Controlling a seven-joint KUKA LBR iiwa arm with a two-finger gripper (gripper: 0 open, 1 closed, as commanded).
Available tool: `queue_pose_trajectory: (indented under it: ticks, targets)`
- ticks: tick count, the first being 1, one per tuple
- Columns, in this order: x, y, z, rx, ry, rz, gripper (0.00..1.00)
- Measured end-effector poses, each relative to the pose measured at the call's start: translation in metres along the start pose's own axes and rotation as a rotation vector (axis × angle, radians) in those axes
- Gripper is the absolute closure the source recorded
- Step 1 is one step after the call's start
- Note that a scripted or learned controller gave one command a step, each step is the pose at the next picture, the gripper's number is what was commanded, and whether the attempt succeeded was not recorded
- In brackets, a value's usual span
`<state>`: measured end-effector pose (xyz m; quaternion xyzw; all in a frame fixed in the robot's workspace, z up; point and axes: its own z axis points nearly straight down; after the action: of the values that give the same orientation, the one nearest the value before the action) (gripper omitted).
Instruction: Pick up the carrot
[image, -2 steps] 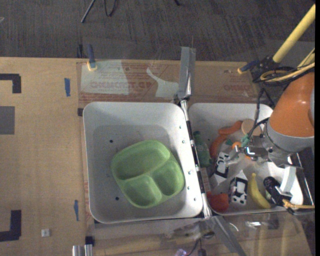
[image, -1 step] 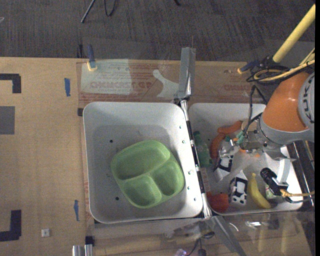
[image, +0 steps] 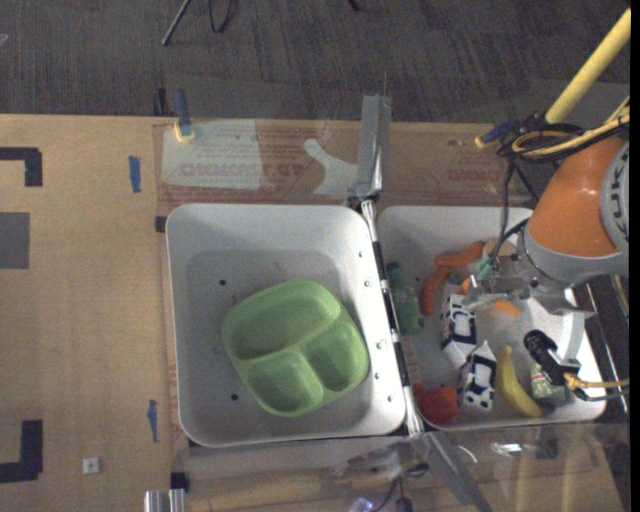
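White plastic bins, two, are set side by side on a tan bench, with a grey divider where they meet; that divider is taken as the landmark for all places below.

Left of the divider: left bin, in which a green tray with three compartments is laid, tilted, close to the divider.

Right of the divider: right bin. A green item is seen just beside the divider. The carrot, orange, is found a little further right, slanted, with its upper end near the gripper. Two black-and-white cartons are placed below the carrot. A red item is seen at the near corner, close to the divider. A banana is laid right of the cartons.

Arm, grey with orange band, is reached in from far right of the divider. Gripper is lowered beside the carrot's upper end; the state of its fingers cannot be told, as they are hidden among clutter.
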<state>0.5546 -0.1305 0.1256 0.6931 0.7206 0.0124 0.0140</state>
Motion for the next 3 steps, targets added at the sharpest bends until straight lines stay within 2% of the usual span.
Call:
queue_pose_trajectory:
  ticks: [1, 2, 3]
  targets:
    - [-0.067, -0.052, 0.036, 0.031, 0.002, -0.256, 1.0]
    - [-0.066, -0.052, 0.037, 0.032, 0.005, -0.258, 0.0]
    - [-0.079, 0.03, 0.034, 0.033, 0.006, -0.276, 0.0]
